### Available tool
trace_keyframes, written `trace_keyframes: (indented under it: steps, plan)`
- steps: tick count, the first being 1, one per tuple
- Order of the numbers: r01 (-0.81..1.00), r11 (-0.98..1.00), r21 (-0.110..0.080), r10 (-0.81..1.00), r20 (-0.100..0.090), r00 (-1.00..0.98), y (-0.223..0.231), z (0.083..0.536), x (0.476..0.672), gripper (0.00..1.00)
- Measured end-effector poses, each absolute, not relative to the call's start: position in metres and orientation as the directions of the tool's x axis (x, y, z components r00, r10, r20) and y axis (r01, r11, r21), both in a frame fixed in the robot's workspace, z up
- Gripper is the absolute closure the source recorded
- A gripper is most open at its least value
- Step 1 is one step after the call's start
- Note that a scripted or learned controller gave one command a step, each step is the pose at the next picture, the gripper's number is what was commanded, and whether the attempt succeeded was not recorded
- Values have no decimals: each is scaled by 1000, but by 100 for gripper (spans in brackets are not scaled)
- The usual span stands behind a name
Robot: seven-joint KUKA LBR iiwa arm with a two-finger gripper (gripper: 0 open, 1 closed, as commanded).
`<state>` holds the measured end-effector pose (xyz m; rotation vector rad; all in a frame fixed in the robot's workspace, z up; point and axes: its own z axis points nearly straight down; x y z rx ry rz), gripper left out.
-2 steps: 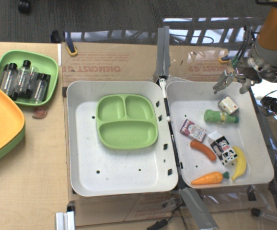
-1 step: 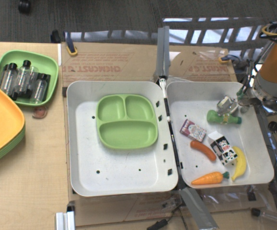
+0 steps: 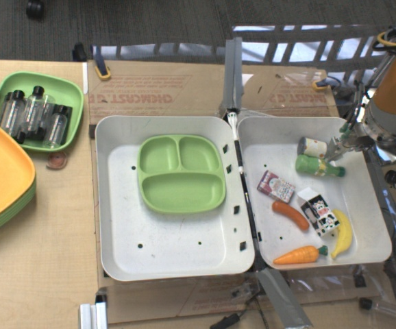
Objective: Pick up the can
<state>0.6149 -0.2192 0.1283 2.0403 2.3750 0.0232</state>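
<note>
The can (image 3: 312, 146) is a small pale cylinder lying on its side at the back of the right bin (image 3: 369, 204). Just in front of it lies a green bottle (image 3: 319, 166), also on its side. My gripper (image 3: 339, 149) hangs low at the can's right end and above the bottle's cap end, very close to both. The grey arm with its orange band (image 3: 393, 91) reaches in from the right edge. Whether the gripper touches the can is unclear.
The right bin also holds a pink carton (image 3: 276, 186), a red sausage (image 3: 291, 215), a black-and-white carton (image 3: 319, 213), a banana (image 3: 342, 233) and a carrot (image 3: 299, 256). A green divided plate (image 3: 181, 173) lies in the left bin. A green tray of vials (image 3: 37, 112) and orange plates (image 3: 3, 184) stand at the far left.
</note>
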Motion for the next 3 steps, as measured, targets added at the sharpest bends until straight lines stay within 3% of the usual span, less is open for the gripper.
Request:
trace_keyframes:
  steps: [1,2,3]
  plan:
    - [998,62,0,998,-2,-62,-193,207,633,100]
    - [997,76,-1,997,-1,-76,-223,213,600,100]
    - [1000,16,-3,1000,-1,-16,-125,189,607,100]
